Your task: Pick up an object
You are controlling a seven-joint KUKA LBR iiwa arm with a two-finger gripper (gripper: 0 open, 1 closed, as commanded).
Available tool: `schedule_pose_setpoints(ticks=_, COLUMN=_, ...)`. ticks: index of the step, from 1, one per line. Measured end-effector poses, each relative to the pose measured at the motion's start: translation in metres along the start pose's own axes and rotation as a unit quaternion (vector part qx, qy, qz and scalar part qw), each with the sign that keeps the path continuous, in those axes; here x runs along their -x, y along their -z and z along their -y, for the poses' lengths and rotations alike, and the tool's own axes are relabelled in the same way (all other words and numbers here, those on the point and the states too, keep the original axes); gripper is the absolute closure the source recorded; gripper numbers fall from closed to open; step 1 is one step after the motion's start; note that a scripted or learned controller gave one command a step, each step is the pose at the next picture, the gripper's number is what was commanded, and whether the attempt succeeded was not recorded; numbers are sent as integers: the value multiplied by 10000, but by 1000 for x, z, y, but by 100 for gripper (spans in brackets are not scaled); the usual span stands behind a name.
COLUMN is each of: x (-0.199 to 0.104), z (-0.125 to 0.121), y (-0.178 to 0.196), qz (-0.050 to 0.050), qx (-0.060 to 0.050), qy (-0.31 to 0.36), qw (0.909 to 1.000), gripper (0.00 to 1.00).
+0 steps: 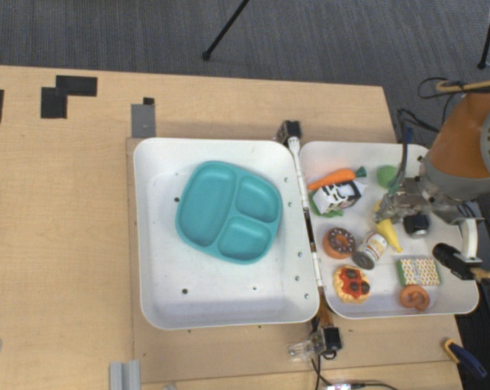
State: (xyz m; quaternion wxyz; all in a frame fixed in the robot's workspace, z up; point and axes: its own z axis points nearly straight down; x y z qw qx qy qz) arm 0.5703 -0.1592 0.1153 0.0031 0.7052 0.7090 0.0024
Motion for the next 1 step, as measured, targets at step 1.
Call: schedule_pose_setpoints(ticks=1, x=-96, z=8, y=79, qz=-10, qx=-18, qy=0, qw=10000, gripper=100)
